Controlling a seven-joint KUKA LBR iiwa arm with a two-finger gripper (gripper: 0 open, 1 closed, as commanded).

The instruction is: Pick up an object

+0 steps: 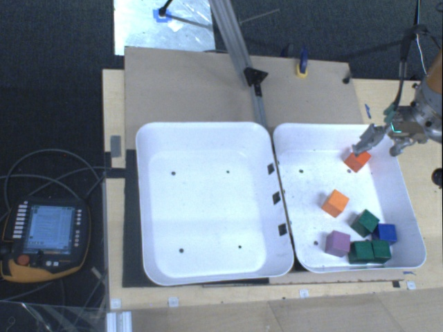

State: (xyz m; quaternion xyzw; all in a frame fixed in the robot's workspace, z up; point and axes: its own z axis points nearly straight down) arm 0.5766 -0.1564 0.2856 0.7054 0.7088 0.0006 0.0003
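Note:
My gripper (pixel 380 146) hangs over the far right edge of the right bin (pixel 304 151). Its two grey fingers are spread apart, so it is open, with nothing between them. A red-orange cube (pixel 357 161) lies on the bin floor right at the tip of the left finger (pixel 365 141), outside the gap. Nearer the front lie an orange cube (pixel 336 203), a dark green cube (pixel 365 222), a blue cube (pixel 385 233), a purple cube (pixel 338 243) and a green block (pixel 368 252).
The left bin (pixel 149 185) sits beside the right one, sharing a middle wall. A slanted metal pole (pixel 235 37) crosses the back of the bench. A teach pendant (pixel 45 237) with cables lies off the bench at the left.

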